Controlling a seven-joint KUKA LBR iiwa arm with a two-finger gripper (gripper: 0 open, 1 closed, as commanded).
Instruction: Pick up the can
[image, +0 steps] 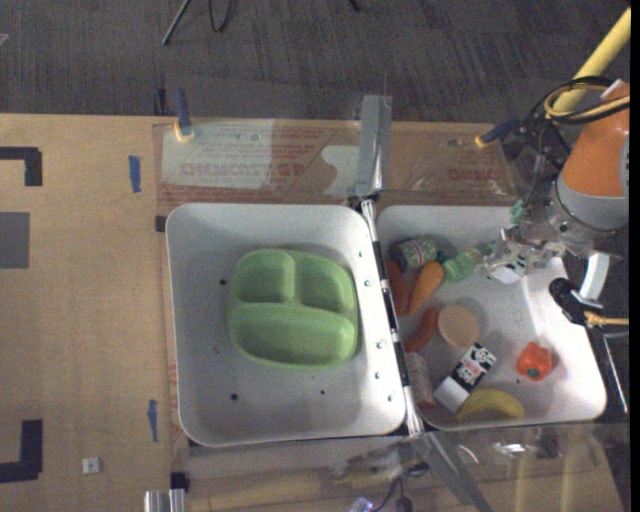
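Banana (489, 404) lay below the can (418, 250) in the right bin (580, 400); gripper (520, 255) hovered right of it, finger state indiscernible.

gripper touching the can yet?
Apart. In the camera view the gripper sits near the right bin's upper right, and white bin floor shows between it and the can lying at the upper left.

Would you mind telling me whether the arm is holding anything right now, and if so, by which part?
It cannot be told: the tool sits low over the right white bin, and the small lying can rests apart from it.
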